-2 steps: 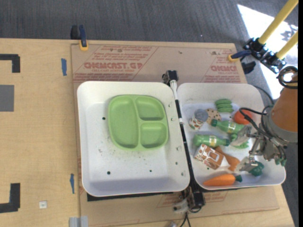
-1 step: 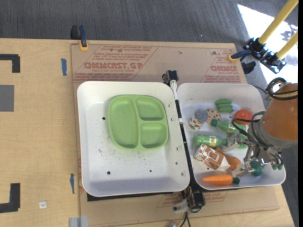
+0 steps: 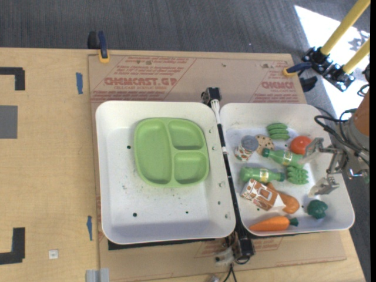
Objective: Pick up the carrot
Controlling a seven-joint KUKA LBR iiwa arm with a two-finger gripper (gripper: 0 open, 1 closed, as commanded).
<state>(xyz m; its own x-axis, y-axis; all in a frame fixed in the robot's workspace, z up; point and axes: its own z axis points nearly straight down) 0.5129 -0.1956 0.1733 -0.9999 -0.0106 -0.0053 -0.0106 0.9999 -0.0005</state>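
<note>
Carrot (image 3: pixel 271 223): smooth orange taper with a green stub, lying flat by the near rim of the right bin (image 3: pixel 341 219). Gripper (image 3: pixel 326 172): bare metal, over the bin's right side, well apart from it; finger state cannot be determined. Left bin (image 3: pixel 111 175) bears a green, glossy three-compartment plate (image 3: pixel 171 151).

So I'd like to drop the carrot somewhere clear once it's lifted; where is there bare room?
Bare floor rings the green divided plate in the left white bin, widest along its near edge. The right white bin is crowded around the orange carrot.
</note>
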